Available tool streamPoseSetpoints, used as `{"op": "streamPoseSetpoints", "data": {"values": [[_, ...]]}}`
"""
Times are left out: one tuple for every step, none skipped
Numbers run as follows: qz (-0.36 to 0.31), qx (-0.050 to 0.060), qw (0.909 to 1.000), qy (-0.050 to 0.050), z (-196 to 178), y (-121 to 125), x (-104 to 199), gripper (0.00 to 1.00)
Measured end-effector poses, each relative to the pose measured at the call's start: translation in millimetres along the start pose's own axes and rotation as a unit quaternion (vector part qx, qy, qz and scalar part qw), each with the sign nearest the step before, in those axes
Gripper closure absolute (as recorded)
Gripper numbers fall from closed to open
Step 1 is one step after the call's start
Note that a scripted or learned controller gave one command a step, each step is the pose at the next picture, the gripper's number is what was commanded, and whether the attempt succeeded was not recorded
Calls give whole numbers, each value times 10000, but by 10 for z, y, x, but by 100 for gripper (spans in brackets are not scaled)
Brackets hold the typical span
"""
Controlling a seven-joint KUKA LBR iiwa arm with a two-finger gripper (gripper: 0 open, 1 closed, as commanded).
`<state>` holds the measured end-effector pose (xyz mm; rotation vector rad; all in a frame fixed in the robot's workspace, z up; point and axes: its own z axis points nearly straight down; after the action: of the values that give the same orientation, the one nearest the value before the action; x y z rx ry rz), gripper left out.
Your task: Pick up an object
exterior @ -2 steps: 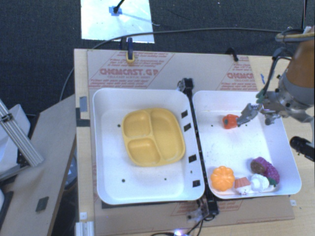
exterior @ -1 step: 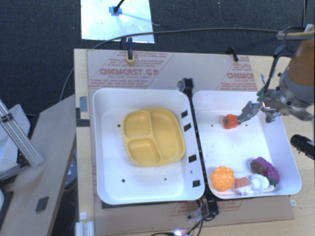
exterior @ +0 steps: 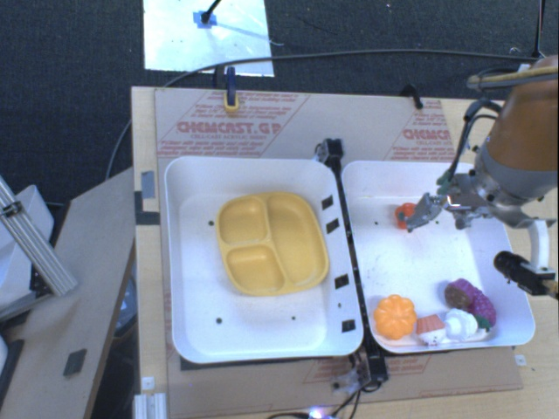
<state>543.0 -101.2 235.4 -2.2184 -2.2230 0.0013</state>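
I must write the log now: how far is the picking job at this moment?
Done: the end effector has reached into the right bin, right beside a small orange-red object. In hand: nothing visibly lifted; whether it grips that object cannot be told. Left: closing on an object and raising it. The orange pumpkin and purple grapes lie untouched.

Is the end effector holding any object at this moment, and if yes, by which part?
It cannot be told. The end effector sits right beside a small orange-red object in the right bin, but no clear hold is visible.
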Motion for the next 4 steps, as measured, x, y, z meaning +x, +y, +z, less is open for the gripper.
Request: {"op": "streamPoseSetpoints", "data": {"values": [[4, 1, 10000, 1, 559, 95, -26, 0], [5, 14, 10000, 6, 1181, 57, 13, 0], [6, -19, 10000, -3, 1041, 77, 5, 100], [-9, -44, 10000, -9, 479, 194, -25, 100]]}}
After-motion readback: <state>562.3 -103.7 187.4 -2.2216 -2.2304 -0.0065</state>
